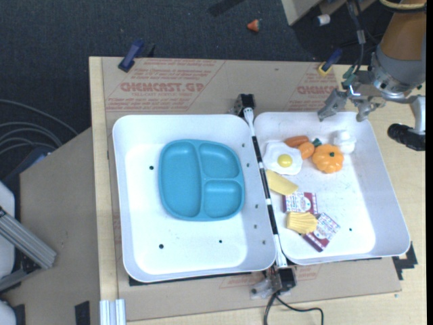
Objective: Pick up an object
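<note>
The right bin (379, 202) holds several toy foods: a fried egg (283, 159), a carrot (302, 144), an orange pumpkin (328, 159), a small white piece (345, 140), a yellow wedge (281, 183), a yellow ridged piece (301, 221) and two printed packets (304, 201) (325, 227). My gripper (347, 109) hangs over the bin's far edge, above and behind the white piece and the pumpkin. It is open, fingers spread, with nothing between them.
The left bin (135, 222) holds a blue divided plate (201, 179). A black hinge strip (262, 181) runs between the bins. Blue clamps (130, 55) (329, 61) sit at the board's far edge. Cables hang beside the arm at the upper right.
</note>
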You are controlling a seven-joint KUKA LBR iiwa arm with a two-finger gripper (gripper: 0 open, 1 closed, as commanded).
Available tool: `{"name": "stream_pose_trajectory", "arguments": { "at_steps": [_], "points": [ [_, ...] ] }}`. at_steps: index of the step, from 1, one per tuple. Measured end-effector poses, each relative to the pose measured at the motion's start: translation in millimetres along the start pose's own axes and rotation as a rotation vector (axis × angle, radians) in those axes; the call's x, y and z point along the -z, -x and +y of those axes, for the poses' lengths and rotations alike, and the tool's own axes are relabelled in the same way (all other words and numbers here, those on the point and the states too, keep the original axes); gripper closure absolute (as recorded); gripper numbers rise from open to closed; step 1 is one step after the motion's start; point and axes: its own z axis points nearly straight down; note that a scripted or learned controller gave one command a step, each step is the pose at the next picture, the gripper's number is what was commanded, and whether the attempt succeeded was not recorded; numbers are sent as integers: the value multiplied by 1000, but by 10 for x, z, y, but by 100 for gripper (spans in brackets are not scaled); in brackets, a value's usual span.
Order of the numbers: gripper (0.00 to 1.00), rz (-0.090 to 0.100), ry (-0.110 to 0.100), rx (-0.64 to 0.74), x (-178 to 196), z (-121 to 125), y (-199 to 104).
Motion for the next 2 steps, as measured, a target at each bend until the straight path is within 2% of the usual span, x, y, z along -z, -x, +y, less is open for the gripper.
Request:
{"name": "stream_pose_trajectory", "arguments": {
  "at_steps": [1, 2],
  "points": [
    [0, 0, -2, -1, -1225, -2, 233],
    [0, 1, -1, 1, -1213, 8, -407]
  ]
}}
